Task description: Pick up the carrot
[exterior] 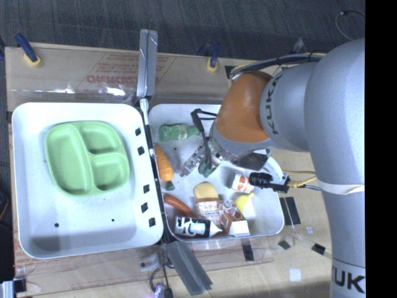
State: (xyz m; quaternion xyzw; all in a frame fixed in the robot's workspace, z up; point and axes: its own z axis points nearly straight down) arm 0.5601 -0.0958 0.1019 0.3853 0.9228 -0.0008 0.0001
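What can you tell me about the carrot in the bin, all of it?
The carrot is a small orange toy-looking one, smooth like plastic, with a darker green bit at its lower end. It lies flat in the right bin, close along that bin's left wall, pointing up and down in the camera view with a slight tilt. A reddish sausage-like piece lies just below it. The gripper is to its right, with a gap between them, so nothing holds the carrot.
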